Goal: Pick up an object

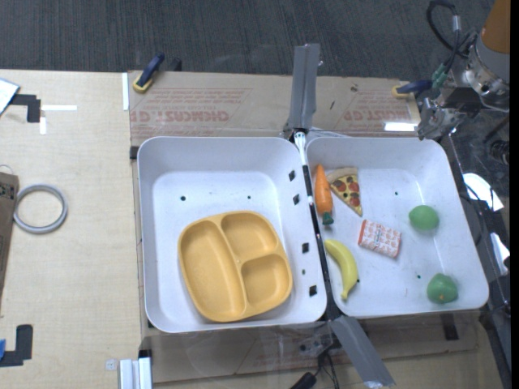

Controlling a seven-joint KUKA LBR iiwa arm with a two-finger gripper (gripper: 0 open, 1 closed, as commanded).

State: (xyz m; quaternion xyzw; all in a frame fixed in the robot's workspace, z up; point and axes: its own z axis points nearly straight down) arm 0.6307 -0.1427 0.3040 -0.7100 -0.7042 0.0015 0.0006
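Gripper (434, 120) waits past the right bin's (454, 177) far corner; I cannot tell its state. It should drop straight over one toy, maybe the banana (344, 267).

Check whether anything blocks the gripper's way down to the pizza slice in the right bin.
Nothing visible does. The gripper sits beyond the right bin's far corner; the pizza slice lies uncovered, with the carrot close beside it on its left.

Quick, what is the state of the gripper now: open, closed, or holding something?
Gripper: cannot be told; it sits at the far right corner of the right bin, above the rim.
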